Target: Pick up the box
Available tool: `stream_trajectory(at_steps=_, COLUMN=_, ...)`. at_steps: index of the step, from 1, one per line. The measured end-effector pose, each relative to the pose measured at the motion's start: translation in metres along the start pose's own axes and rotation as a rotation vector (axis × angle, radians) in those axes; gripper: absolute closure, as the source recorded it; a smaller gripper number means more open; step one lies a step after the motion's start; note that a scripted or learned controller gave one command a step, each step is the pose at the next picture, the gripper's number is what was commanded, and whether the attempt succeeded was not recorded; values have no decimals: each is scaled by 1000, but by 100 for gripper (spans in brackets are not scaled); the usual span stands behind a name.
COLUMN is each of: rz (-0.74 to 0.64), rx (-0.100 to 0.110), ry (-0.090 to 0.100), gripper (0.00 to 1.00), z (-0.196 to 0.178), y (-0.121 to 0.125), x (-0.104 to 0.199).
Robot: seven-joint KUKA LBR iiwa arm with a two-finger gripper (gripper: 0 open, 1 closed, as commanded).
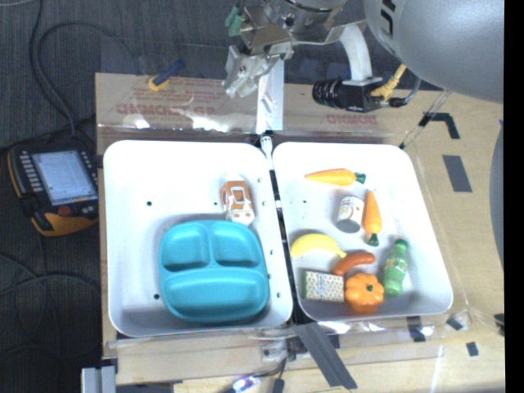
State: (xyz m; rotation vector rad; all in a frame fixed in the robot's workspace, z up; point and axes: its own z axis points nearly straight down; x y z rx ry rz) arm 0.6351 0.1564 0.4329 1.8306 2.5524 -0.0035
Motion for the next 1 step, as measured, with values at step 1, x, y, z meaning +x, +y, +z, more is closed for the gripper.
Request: stream_trajectory(at_steps=1, rz=-12, rx=1, ry=0, gripper=100, z=45, y=-22, x=17)
